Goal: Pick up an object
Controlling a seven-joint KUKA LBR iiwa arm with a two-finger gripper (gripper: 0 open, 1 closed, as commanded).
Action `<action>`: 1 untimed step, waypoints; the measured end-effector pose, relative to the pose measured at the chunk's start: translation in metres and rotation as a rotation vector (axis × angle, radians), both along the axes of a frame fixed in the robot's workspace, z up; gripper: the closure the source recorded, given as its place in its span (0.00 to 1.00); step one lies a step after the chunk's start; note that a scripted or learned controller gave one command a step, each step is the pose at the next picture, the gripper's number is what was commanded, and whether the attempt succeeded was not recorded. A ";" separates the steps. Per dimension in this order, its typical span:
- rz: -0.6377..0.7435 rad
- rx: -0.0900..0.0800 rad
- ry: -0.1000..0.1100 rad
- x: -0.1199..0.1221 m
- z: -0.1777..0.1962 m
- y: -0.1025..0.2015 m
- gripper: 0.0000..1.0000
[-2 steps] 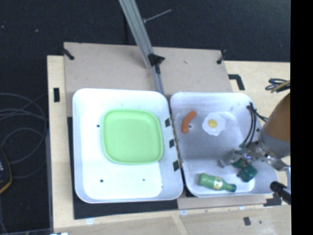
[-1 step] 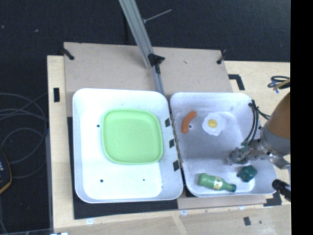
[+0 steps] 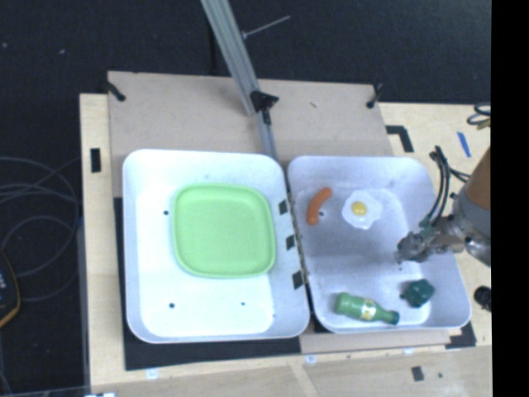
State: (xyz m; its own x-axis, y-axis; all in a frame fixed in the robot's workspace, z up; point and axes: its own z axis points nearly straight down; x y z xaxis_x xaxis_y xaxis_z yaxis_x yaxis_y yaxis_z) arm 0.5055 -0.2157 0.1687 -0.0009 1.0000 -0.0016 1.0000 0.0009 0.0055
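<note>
While the gripper hovers low over the right bin, nothing sits between its fingers, gap hard to read.
Dark green object lies just at its 5 o'clock; green bottle at 7, fried egg at 10.

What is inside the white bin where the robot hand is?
The right bin holds an orange sausage, a fried egg, a green bottle and a dark green lump. The gripper hangs over its right side, hiding the floor beneath.
</note>
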 end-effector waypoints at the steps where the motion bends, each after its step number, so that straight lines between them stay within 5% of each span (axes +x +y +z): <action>1: 0.000 0.000 -0.001 0.006 0.062 0.000 1.00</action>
State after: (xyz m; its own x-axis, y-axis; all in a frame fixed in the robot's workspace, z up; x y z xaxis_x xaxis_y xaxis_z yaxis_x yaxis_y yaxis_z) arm 0.5114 -0.2155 0.2306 -0.0005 1.0000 -0.0019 1.0000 0.0006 0.0064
